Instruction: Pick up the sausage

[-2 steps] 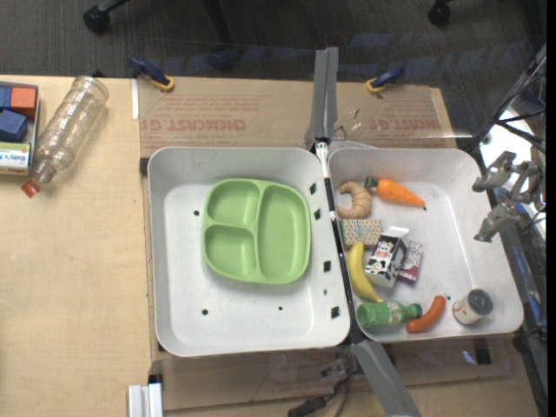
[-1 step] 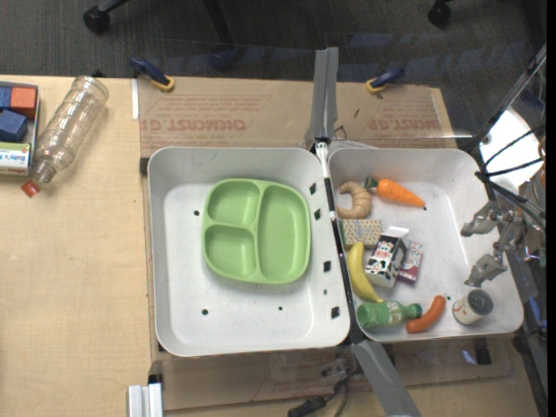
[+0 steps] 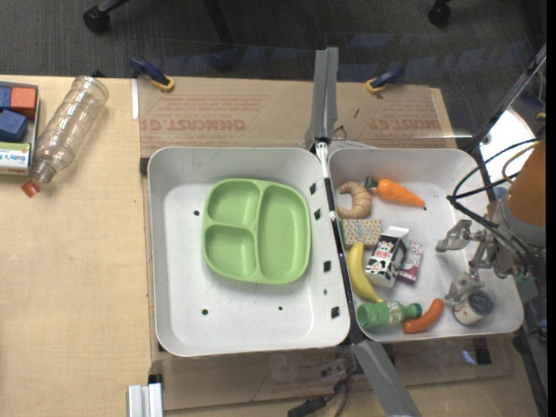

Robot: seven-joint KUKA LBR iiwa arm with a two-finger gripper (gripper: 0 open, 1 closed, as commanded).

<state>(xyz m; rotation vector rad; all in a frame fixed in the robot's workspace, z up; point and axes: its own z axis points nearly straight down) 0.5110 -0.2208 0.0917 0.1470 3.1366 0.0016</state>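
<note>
While the sausage (image 3: 423,316) is lying at the near edge of the right bin (image 3: 430,165), reddish-orange and slanting up toward the right, its left end is touching a green bottle-like toy (image 3: 387,314) that is resting on its side beside it. Just right of the sausage, the gripper (image 3: 472,305) is hovering low over the near right corner of that bin, a round metal part showing at its tip, and I cannot tell how it is set. It is sitting very near the sausage's right end but is not gripping it.

Slightly farther in, a yellow banana (image 3: 360,273) is curving along the bin's left side, and a small black-and-white carton (image 3: 385,258) is leaning against a pinkish packet (image 3: 410,263). A patterned card (image 3: 361,232) is lying just beyond the banana. At the far end, a tan croissant (image 3: 354,199) is sitting beside an orange carrot (image 3: 399,193).

The arm (image 3: 528,200) is reaching in from the right, its metal wrist links and black cables hanging over the bin's right rim.

In the left bin (image 3: 174,259), a green divided plate (image 3: 258,231) is lying flat. On the worktop (image 3: 69,276) far left, a clear plastic bottle (image 3: 69,127) is lying near a box of blocks (image 3: 17,127).
</note>
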